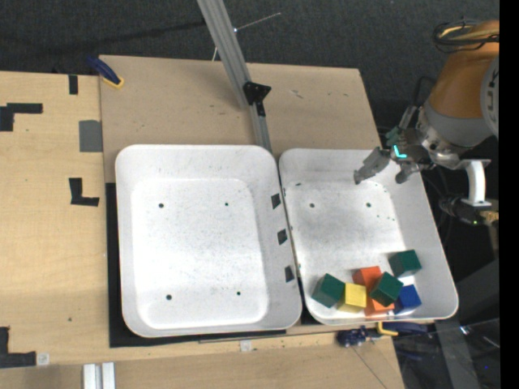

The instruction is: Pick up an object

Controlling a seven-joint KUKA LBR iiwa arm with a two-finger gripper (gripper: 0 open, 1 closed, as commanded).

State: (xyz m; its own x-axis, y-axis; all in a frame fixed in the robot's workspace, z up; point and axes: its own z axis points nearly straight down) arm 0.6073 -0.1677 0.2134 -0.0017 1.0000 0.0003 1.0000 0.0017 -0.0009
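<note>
A cluster of small blocks lies in the near right corner of the right bin [324, 217]: a green block [328, 289], a yellow block [354, 297], an orange block [369, 279], a dark green block [387, 288], a blue block [408, 297] and another green block [405, 261] a little apart. My gripper [382, 171] hangs over the far right edge of that bin, well away from the blocks. Its two fingers stand apart, open, with nothing between them.
The left bin [138, 217] sits beside the right one, with black clips along the seam. A slanted metal pole [227, 39] crosses the bench behind the bins. Blue and yellow clamps sit at the far left and at the near edge [365, 335].
</note>
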